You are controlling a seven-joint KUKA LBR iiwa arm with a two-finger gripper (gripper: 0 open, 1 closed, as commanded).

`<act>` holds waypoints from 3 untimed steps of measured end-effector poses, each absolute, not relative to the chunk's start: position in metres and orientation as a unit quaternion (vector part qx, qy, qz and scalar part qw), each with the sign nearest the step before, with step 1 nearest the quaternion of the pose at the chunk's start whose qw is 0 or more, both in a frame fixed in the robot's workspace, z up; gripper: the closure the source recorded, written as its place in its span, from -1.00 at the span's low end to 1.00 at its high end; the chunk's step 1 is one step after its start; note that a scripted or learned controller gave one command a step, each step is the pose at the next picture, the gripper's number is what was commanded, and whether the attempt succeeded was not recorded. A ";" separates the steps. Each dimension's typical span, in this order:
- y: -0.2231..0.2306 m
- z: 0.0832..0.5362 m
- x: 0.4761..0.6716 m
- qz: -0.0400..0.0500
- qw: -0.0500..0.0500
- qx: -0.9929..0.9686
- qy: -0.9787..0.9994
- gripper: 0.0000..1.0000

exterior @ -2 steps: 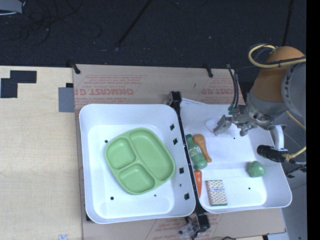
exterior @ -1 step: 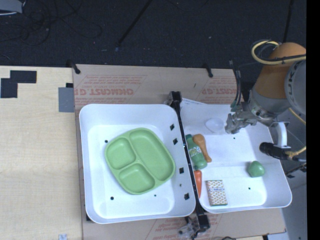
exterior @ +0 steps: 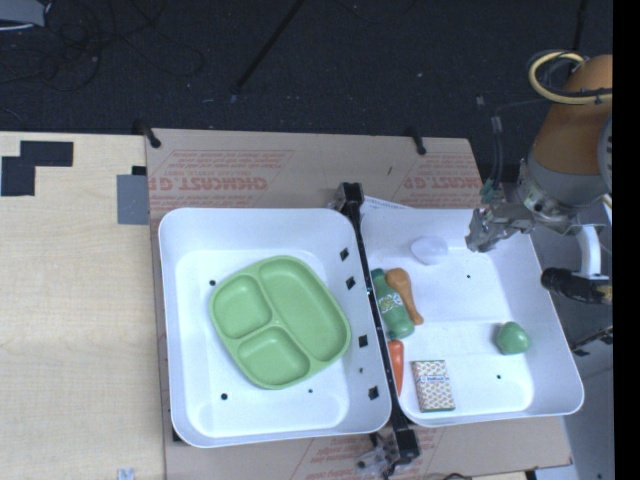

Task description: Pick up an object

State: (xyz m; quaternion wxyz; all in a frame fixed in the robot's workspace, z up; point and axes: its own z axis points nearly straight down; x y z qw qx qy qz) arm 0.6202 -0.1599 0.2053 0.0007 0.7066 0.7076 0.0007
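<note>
The gripper [exterior: 487, 230] is hanging over the far right part of the right bin [exterior: 540, 268], below the orange-banded arm [exterior: 570, 118]; nothing is showing between its fingers, and their spread is too blurred to tell. A pale clear cup [exterior: 430, 250] is lying just left of it. Farther off, a green ball [exterior: 512, 338] is sitting near the bin's right wall. A green bottle [exterior: 390, 304] and orange piece [exterior: 404, 292] are lying along the divider, a carrot [exterior: 396, 364] and small box [exterior: 432, 384] nearer the front. The left bin [exterior: 190, 268] is holding a green tray [exterior: 279, 321].

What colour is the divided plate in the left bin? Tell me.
Light green divided plate, plainest in the camera view.
</note>
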 end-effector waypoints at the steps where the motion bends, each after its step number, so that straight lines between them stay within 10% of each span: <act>1: -0.158 0.248 0.621 0.001 0.001 0.706 0.708 1.00; 3: -0.111 0.289 0.607 -0.001 -0.002 0.706 0.708 1.00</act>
